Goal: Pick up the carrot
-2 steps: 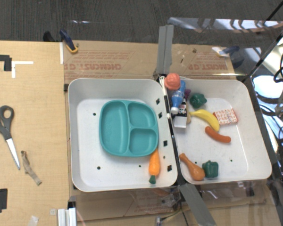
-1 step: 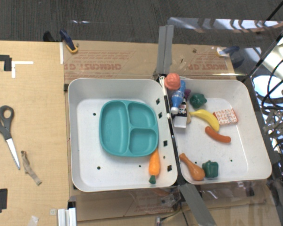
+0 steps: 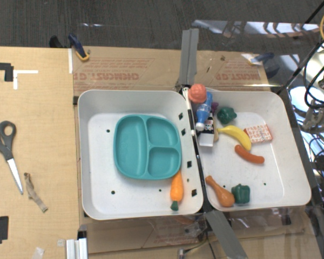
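Behind the bins, cardboard carried mirrored red lettering I could not read | carrot, orange with green stem end, lay in left bin touching teal divided plate | gripper: I could not tell its state.

Red print on cardboard sheet behind bins, upside down and mirrored; not legible with certainty.

L bin: teal tray | R bin: banana, sausage | bench: scissors
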### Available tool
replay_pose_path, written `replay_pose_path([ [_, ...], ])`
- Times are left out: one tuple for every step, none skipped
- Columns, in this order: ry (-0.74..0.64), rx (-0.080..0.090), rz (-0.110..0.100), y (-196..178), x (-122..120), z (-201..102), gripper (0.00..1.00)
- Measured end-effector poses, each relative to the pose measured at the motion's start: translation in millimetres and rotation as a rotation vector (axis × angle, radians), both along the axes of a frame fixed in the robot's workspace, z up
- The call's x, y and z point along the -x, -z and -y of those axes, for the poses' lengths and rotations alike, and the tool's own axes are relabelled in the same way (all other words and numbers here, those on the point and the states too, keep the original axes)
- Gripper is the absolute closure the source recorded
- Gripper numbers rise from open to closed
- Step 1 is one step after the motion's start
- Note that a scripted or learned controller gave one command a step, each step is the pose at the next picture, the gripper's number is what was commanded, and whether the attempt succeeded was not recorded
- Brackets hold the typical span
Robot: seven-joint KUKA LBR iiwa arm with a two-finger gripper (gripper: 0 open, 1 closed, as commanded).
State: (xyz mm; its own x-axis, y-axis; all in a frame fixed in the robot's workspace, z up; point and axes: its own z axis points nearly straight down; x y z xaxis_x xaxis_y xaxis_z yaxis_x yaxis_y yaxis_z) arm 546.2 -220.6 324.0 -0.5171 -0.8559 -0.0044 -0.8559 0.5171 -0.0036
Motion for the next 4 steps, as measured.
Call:
replay_pose_path([
  [-0.209, 0.000, -0.005, 39, 67, 1, 1.00],
  [-0.206, -0.003, -0.002, 30, 65, -1, 1.00],
  [-0.591, 0.001, -0.001, 2, 67, 0, 1.00],
  [-0.854, 0.001, 0.000, 26, 21, -3, 1.00],
])
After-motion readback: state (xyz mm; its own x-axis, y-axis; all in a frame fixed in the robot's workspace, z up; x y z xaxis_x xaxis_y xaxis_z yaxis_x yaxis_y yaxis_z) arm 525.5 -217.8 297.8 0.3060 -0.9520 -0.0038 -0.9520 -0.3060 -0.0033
